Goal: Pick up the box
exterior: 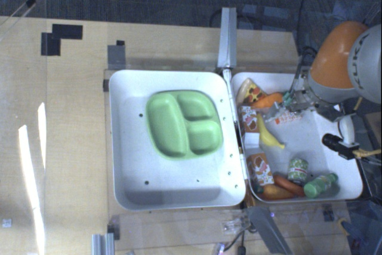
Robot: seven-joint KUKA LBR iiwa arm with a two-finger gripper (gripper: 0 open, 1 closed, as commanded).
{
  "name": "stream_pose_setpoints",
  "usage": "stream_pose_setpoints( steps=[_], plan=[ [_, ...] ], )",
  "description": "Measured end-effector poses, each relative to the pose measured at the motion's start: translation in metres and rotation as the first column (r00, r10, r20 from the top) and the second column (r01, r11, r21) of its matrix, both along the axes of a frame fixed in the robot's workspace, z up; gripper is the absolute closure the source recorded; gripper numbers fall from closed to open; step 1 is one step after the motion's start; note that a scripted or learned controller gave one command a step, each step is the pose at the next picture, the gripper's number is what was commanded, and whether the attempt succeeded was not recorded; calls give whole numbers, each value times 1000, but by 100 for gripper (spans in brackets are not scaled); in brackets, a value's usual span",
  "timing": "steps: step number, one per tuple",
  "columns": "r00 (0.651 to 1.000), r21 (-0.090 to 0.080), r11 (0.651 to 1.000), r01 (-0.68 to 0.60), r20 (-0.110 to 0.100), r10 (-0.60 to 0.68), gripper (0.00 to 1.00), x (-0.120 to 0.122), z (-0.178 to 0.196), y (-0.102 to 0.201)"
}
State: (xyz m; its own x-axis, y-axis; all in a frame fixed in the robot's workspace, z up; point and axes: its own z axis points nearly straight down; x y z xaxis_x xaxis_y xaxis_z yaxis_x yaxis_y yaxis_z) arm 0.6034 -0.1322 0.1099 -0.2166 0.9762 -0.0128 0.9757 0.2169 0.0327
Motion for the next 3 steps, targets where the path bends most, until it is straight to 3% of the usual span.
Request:
stream_pose_setpoints(
  steps=[1, 2, 3],
  plan=[
    [999, 4, 1000, 29, -26, -29, 0, 31, -22, -50],
    [1000, 3, 1000, 23, -17, -23, 100, 34, -8, -48],
    [999, 5, 1000, 24, -26, -23, 100, 67, 108, 22]
  ],
)
